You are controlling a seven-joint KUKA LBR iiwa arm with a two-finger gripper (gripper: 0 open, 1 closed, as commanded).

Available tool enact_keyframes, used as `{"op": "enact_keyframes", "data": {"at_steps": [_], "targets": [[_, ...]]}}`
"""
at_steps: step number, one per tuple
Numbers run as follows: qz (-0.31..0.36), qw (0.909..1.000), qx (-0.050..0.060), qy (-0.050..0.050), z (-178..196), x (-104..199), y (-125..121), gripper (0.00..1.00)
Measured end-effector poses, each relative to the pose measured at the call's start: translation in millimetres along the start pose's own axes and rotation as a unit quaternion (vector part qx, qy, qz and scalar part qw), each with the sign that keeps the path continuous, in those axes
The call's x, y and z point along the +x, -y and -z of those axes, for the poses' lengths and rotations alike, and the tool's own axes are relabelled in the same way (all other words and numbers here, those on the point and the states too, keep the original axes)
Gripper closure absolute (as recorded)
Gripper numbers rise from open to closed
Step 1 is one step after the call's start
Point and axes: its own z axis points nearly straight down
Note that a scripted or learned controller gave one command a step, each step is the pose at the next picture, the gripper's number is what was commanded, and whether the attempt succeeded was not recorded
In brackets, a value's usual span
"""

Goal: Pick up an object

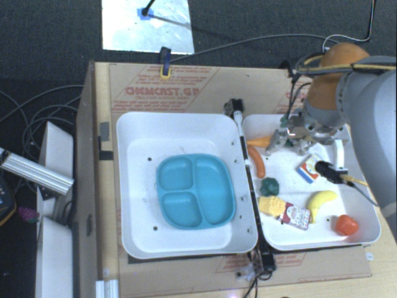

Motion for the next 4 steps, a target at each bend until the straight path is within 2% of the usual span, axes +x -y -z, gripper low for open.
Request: {"op": "enact_keyframes", "data": {"at_steps": [1, 2, 3, 4], "targets": [[0.007, 0.9996, -0.027, -0.001, 1.3, -56.4, 65.8, 0.00], [0.008, 0.9996, -0.026, -0.002, 3.6, -14.2, 19.6, 0.00], [0.007, 0.9996, -0.027, -0.002, -1.5, -20.7, 110.5, 0.00], [0.009, 0.9995, -0.029, -0.001, 67.5, -21.2, 35.3, 0.00]]}}
